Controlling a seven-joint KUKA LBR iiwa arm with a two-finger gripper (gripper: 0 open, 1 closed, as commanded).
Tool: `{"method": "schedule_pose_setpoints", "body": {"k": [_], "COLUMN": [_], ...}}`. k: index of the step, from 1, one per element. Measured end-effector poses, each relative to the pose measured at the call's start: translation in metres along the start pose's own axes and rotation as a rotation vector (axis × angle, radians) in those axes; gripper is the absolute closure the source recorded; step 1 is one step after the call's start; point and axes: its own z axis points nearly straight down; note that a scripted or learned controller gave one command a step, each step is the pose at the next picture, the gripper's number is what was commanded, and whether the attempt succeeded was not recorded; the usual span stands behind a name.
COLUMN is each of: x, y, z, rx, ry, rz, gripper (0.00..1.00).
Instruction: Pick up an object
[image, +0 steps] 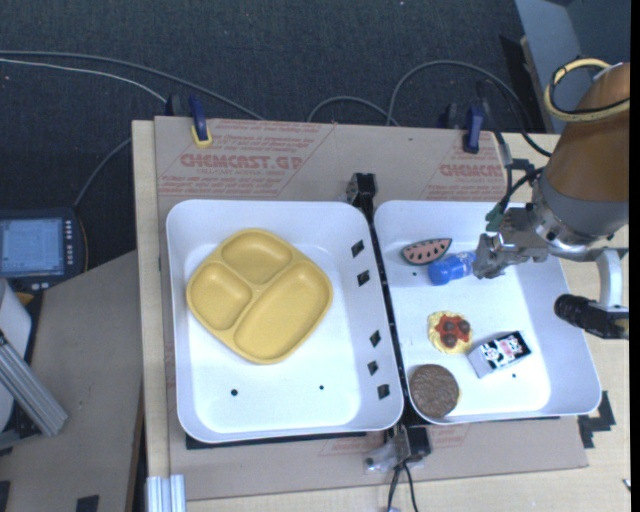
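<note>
Tool (487, 257) hangs low over the right bin (560, 395), just beside a small blue object (449, 269); can't tell if it's open or closed, view's too coarse there.

Big to small:
- Worktop (250, 160): cardboard sheet w/ two white bins.
- Left bin (200, 400): yellow divided plate (259, 295), wide and rigid, prob. light plastic, awkward for a narrow grip. Skip.
- Right bin: round brown disc (434, 389) at the near left corner, flat, little to pinch.
- Black-and-white box (498, 353), near the middle, stiff w/ flat sides. Easy pick across the short width.
- Watermelon slice toy (426, 249), far side, looks like hard plastic, curved, could slip.
- Yellow piece w/ red spots (449, 331), approx. central, low and flat.
- Blue object: closest to the tool, likely light, smooth; take it across the middle.
</note>
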Motion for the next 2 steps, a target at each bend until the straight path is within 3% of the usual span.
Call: {"method": "schedule_pose_setpoints", "body": {"k": [2], "x": [0.091], "y": [0.015], "z": [0.009], "rx": [0.01], "ry": [0.003], "rz": [-0.004], "gripper": [1.0]}}
